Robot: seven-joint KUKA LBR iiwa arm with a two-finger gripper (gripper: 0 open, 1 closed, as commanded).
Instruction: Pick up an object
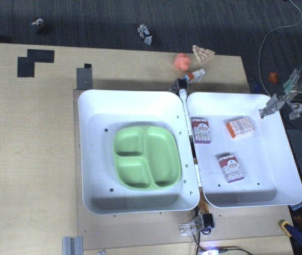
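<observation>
We take the green divided tray [146,156] in the left bin [87,142] as our landmark. To its right, in the right bin [286,174], lie three small flat packets: a dark red one [201,130] nearest the tray, another dark red one [231,168] further right, and an orange one [240,127] further still. They look light and stiff; we judge a pinch across the narrow sides best. Furthest right, the gripper [270,109] hovers over the bin's corner, holding nothing; its opening we cannot tell.
</observation>
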